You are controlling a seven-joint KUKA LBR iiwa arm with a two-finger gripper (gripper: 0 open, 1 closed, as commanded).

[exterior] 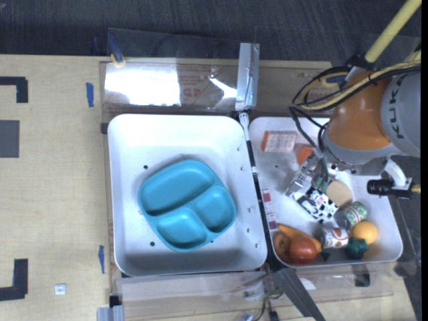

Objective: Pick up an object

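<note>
Gripper (pixel 302 179) is down in the right bin (pixel 388 254), fingers (pixel 296 184) pointing down-left; too blurred to tell how wide they stand, and nothing shows between them; just beside them lies a black-and-white cow-patterned item (pixel 321 206), a beige egg (pixel 339 193) touching it; further out, a green-labelled can (pixel 352 214), an orange (pixel 364 232), a tomato (pixel 303 249) in the near corner; a small box (pixel 279 141) with a red label sits at the far end, print unreadable; up the arm (pixel 364 116), the letters "KU" show on grey; over in the left bin (pixel 134 139), a blue three-part tray (pixel 187 204) lies at a slant.
</note>
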